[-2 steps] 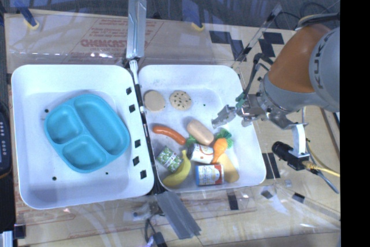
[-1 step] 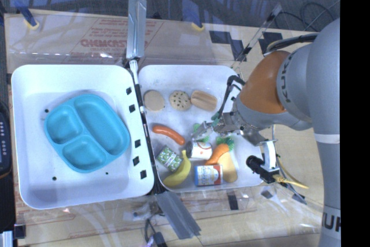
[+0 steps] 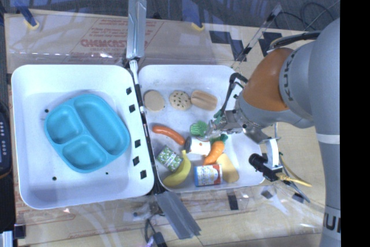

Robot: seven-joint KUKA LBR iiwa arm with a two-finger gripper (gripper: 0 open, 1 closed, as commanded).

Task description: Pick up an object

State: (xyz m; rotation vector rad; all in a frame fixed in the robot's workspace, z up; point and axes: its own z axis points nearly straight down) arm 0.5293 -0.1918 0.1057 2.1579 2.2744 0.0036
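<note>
Left bin (image 3: pixel 26 124) holds a blue divided plate (image 3: pixel 87 132). Right bin (image 3: pixel 173 73): toy food clustered, carrot (image 3: pixel 214 151) beside green piece (image 3: pixel 199 128). Gripper (image 3: pixel 218 124) low over the carrot and green piece; can't tell finger opening or any grasp. Arm (image 3: pixel 300 84) enters from right, wrist bent down.

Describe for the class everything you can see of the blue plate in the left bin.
The blue plate is a light-blue tray with rounded corners that looks like smooth plastic, split by raised ridges into three compartments: one large, two smaller. It lies flat on the floor of the left bin, turned at an angle to the bin's walls, roughly in the middle. Nothing lies in it or touches it.
</note>
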